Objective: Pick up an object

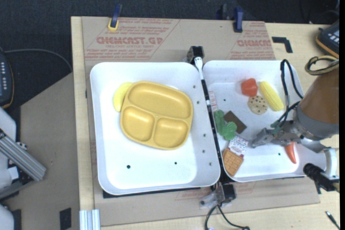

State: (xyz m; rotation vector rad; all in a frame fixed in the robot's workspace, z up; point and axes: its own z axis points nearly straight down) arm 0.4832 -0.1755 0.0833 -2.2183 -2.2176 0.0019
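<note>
Approach step: gripper (259, 139) low in right bin (237, 75), finger state indiscernible, nothing visibly held; next, close on nearby white card (238, 143) or carrot (291, 152).

Both white bins (102, 116) look like smooth, slightly glossy plastic, as does the yellow divided tray (156, 114). The bench top (135, 37) is matt brown cardboard with red print. The corn cob (271, 95) and carrot (291, 152) look like shiny plastic
</note>
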